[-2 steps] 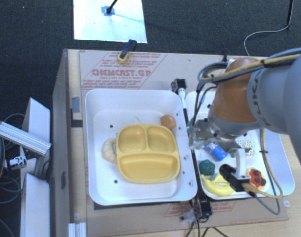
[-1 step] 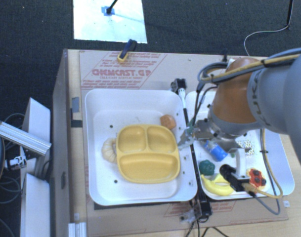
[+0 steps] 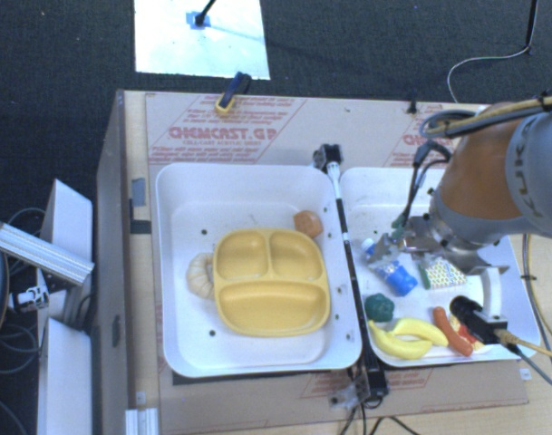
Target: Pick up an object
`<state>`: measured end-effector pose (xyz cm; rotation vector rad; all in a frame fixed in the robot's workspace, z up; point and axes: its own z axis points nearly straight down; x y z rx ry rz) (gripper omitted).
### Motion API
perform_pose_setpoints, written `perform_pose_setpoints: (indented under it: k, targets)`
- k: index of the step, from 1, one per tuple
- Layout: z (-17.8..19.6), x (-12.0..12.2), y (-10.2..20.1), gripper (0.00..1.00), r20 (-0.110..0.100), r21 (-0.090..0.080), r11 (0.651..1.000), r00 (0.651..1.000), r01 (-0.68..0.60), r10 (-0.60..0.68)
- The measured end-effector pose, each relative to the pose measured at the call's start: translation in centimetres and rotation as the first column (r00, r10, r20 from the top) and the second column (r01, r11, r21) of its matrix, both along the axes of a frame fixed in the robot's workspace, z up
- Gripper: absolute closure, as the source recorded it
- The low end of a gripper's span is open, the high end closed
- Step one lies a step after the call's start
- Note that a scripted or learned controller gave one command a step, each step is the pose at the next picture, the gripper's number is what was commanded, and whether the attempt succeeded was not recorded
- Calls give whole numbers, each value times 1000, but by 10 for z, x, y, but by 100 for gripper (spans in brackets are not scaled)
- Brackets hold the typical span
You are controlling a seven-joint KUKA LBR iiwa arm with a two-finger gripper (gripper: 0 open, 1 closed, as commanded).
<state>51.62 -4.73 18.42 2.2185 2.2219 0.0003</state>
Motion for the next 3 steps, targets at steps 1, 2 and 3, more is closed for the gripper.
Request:
perform_pose_setpoints:
  k: [1,2,3]
  targets:
    - [-100,12,-36,0,0,1,1000,1000,1,-1]
    - [-100,62,-44,0,1,1,1000,1000,-2,2]
    - [-100,42,-35,0,-1,1,1000,1000,0,0]
